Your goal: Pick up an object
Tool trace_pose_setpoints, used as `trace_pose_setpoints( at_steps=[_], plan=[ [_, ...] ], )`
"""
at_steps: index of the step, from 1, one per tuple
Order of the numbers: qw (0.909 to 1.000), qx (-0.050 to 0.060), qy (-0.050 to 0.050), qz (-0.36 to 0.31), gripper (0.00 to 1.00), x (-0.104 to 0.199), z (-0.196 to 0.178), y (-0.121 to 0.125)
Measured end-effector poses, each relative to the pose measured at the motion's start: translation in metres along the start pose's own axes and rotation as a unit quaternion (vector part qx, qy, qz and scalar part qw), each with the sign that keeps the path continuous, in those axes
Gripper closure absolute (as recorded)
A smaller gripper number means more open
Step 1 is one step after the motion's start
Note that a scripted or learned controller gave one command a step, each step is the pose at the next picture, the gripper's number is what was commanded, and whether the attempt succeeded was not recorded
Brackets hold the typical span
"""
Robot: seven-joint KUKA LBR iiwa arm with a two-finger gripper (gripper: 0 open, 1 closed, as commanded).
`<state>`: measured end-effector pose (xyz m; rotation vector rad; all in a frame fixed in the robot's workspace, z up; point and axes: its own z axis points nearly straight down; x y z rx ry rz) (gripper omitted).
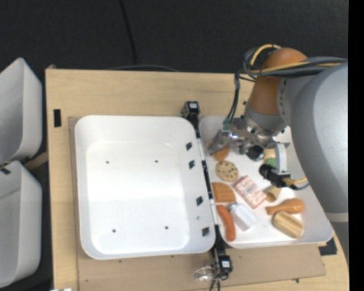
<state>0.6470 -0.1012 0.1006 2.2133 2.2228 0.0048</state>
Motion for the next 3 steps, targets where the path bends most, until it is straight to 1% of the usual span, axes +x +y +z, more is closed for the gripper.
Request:
trace_pose_setpoints(
  at_steps=[1, 2, 3],
  plan=[
    [1.0000, 0.004, 0.001, 0.007, 0.00, -0.117, 0.000, -0.060],
    [1.0000, 0.001, 0.000, -0.001, 0.00, -0.047, 0.000, -0.004],
    [1.0000, 0.002, -0.001, 0.000, 1.00, -0.053, -0.010, -0.007]
  ],
)
